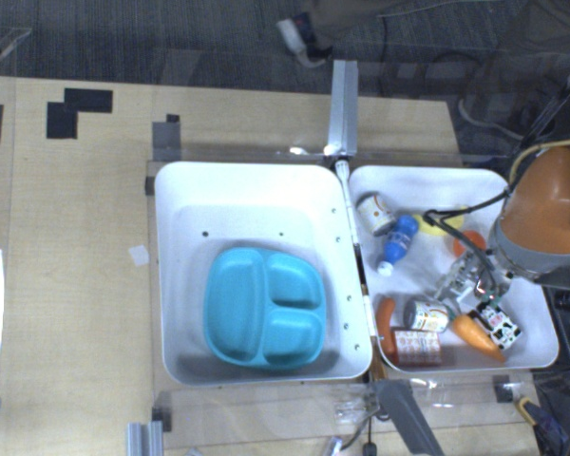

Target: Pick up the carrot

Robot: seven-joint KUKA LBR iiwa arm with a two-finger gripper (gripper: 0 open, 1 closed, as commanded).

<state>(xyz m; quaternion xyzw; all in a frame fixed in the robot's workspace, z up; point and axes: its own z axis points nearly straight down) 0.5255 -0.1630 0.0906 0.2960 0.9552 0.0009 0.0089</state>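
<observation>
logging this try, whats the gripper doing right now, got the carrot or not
gripper: low in the right bin, just above the carrot; whether it grips it cannot be told.

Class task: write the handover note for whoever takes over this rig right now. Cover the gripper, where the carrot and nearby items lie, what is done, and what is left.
Gripper: low in the right bin, above the clutter; open or shut cannot be told from the view.
Carrot: lying near the front of the right bin, just below the gripper, not lifted.
Nearby: a can to the carrot's left, a blue bottle further back.
Left bin: holds a blue divided tray.
Done: arm is positioned over the carrot's area.
Left: grasp the carrot and lift it.
</observation>
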